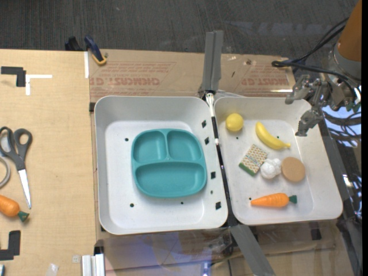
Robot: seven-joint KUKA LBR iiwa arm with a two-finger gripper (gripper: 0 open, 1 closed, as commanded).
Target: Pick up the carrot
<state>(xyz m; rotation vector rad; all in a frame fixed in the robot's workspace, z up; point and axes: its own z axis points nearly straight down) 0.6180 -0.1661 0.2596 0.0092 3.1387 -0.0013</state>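
An orange carrot (270,200) with a green stem end lies on its side near the front edge of the right bin (322,171). My gripper (305,123) hangs over the bin's back right corner, well behind and to the right of the carrot and apart from it. Nothing shows in its grasp.
The right bin also holds a lemon (234,122), a banana (271,137), a patterned sponge (253,158), a white lump (270,168) and a tan disc (293,169). A teal divided plate (169,163) sits in the left bin. On the bench at left lie scissors (18,154) and a second carrot (9,206).
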